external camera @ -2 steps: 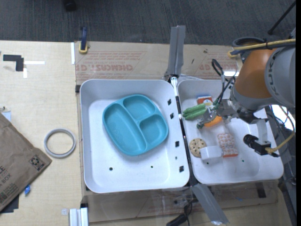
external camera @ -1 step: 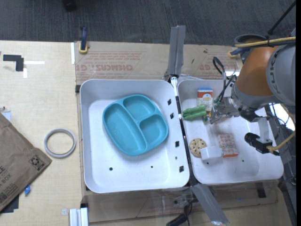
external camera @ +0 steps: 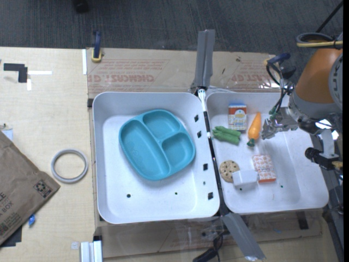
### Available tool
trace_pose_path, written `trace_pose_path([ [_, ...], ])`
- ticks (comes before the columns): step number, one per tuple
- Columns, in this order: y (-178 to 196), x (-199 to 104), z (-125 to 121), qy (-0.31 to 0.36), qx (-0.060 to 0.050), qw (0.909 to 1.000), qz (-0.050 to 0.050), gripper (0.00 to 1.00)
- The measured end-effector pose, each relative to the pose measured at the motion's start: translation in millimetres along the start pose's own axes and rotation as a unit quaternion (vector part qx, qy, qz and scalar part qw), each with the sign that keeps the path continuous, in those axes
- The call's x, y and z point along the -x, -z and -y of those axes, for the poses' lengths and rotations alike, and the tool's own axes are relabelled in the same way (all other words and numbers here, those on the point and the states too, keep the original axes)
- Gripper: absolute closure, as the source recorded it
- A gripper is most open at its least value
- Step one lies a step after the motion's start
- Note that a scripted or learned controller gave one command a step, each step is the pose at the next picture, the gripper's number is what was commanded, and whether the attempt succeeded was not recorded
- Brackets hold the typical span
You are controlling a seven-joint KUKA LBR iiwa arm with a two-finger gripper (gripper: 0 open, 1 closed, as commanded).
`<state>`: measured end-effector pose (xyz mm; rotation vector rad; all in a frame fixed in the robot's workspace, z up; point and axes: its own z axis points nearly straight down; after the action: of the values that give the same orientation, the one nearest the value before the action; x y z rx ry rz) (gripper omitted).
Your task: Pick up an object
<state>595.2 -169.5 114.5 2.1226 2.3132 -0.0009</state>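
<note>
The right bin (external camera: 305,198) holds several small items: an orange carrot (external camera: 254,126), a green bean pod (external camera: 227,135), a small carton (external camera: 237,117), a cookie (external camera: 228,170), a white block (external camera: 245,178) and a red-and-white packet (external camera: 263,167). My gripper (external camera: 271,127) hangs low over the right bin's upper part, just right of the carrot. The arm comes down from the right edge, with its orange band above. Nothing shows between the gripper's tips.
The left bin (external camera: 109,190) holds a blue divided plate (external camera: 157,144). A grey divider post (external camera: 205,59) stands behind the bins' shared wall. On the bench at left lie a tape ring (external camera: 69,165) and a brown paper bag (external camera: 19,187).
</note>
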Motion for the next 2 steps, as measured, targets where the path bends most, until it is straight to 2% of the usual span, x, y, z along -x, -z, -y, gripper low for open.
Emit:
trace_pose_path([
  [1,0,0,0,0.0,0.0,1.0,0.0,0.0],
  [2,-22,-20,-36,0.011,0.0,0.9999,0.0,0.0],
])
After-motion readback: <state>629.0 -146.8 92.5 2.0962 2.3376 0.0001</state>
